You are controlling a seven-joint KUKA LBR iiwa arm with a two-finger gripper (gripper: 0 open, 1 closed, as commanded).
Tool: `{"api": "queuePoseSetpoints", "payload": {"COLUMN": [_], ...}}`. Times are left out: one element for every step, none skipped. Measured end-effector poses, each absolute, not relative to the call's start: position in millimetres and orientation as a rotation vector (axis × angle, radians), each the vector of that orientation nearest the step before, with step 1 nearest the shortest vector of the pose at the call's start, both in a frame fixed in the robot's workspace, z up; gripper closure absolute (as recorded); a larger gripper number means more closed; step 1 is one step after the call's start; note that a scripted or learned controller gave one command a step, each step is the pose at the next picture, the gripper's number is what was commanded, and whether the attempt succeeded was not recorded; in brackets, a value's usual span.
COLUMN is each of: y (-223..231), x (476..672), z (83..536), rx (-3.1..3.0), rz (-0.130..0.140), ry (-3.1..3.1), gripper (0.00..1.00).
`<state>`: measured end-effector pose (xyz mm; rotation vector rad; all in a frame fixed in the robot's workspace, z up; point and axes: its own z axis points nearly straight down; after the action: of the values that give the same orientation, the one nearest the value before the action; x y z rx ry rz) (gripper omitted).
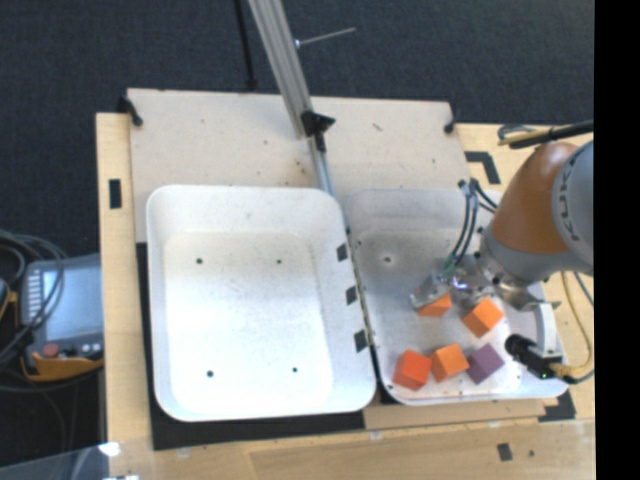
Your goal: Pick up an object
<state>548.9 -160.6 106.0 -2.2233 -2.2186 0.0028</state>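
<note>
A grey robot arm with an orange band reaches into the right-hand bin (pixel 385 238), its pincer (pixel 440 293) lowered onto an orange block (pixel 435 306) that sits directly beneath its tip. Whether the pincer is spread or pressed together cannot be told from this angle, nor whether the block is truly between its tips. Just to the pincer's right lies a second orange block (pixel 484 317); below it, toward the near rim, sit a third orange block (pixel 450 361), a red-orange block (pixel 412 369) and a purple block (pixel 486 363). The left-hand bin (pixel 250 298) lies well apart on the far side of the pincer. A clean pick would likely call for squaring the pincer over the block's flat sides, closing firmly, then lifting straight up, clear of the neighbouring block. No brand, label or legible writing can be made out.
</note>
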Motion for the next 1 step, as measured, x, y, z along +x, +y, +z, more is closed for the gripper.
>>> {"api": "queuePoseSetpoints", "payload": {"y": [-161.1], "x": [551.4], "z": [100.1], "rx": [-2.226], "rz": [-0.006], "ry": [-2.221], "gripper": [0.00]}}
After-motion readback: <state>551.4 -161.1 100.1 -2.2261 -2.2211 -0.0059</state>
